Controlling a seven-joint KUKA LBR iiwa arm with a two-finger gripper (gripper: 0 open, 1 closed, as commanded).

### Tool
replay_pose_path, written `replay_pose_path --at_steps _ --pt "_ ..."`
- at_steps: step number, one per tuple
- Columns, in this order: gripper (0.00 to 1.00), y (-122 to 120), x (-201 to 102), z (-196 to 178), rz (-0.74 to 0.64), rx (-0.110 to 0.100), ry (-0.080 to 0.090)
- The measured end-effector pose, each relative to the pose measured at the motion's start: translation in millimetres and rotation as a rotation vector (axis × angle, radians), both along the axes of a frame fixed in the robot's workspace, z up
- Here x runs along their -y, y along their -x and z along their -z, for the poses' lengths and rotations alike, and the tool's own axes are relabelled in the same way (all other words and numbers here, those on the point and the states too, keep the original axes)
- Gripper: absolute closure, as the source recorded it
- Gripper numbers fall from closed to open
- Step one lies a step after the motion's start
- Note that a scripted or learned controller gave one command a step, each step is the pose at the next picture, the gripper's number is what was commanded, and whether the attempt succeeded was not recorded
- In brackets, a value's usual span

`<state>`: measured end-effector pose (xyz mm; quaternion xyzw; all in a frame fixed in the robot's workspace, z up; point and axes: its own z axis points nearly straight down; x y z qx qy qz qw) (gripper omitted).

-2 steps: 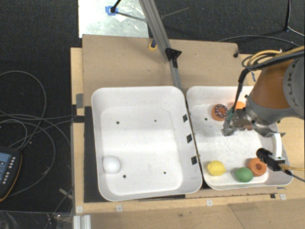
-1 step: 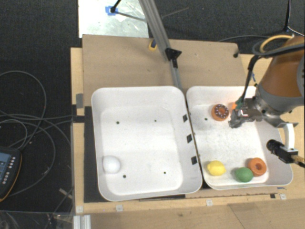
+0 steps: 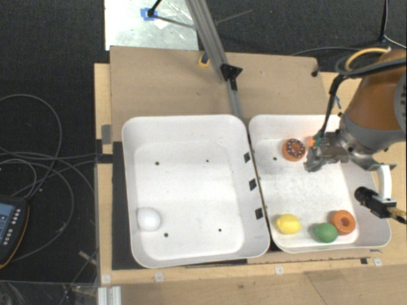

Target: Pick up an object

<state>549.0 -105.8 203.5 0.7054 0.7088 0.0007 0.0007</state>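
Observation:
In the right bin (image 3: 299, 186) a brown sprinkled donut (image 3: 294, 149) lies near the back. A yellow lemon-like piece (image 3: 288, 224), a green ball (image 3: 325, 232) and an orange ring (image 3: 344, 222) sit along the front. A white ball (image 3: 149, 219) rests in the front-left corner of the left bin (image 3: 191, 138). My gripper (image 3: 315, 161) hangs low over the right bin, just right of the donut and close to it, with nothing seen held.
The arm's grey and orange body (image 3: 375, 113) covers the right bin's back-right corner. A grey pole (image 3: 213, 40) slants in from the top to the seam between the bins. Cables and a pendant lie on the floor at left.

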Motion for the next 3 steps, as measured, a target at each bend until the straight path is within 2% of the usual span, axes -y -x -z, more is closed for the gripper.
replay_pose_path --at_steps 1,2,3 --pt "1.0 -16 -57 -9 -0.007 0.001 -0.002" --pt "1.0 -22 -110 -4 -0.006 0.0 -0.002" --pt "1.0 -23 -160 -20 -0.007 0.0 -0.002"
